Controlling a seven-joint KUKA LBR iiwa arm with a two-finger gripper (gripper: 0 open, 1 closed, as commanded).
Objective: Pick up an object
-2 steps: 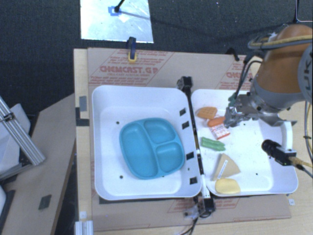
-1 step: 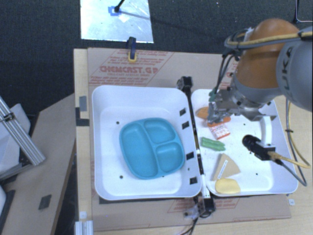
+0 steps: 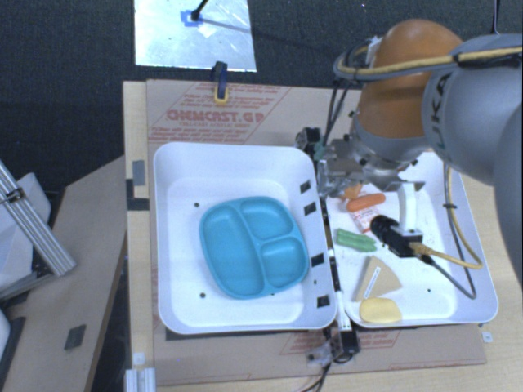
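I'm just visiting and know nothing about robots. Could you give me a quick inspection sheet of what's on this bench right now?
Surface: two shallow white bins side by side, left bin and right bin, on cardboard.
Job's things: in the right bin, an orange piece, a green piece, a tan wedge, a yellow piece.
Clutter: blue divided tray in the left bin.
Gripper: over the right bin's upper left part, near the orange piece; nothing seen held.
Cables: yellow cable across the right bin.
Surroundings: shiny metal sheet behind the bench.
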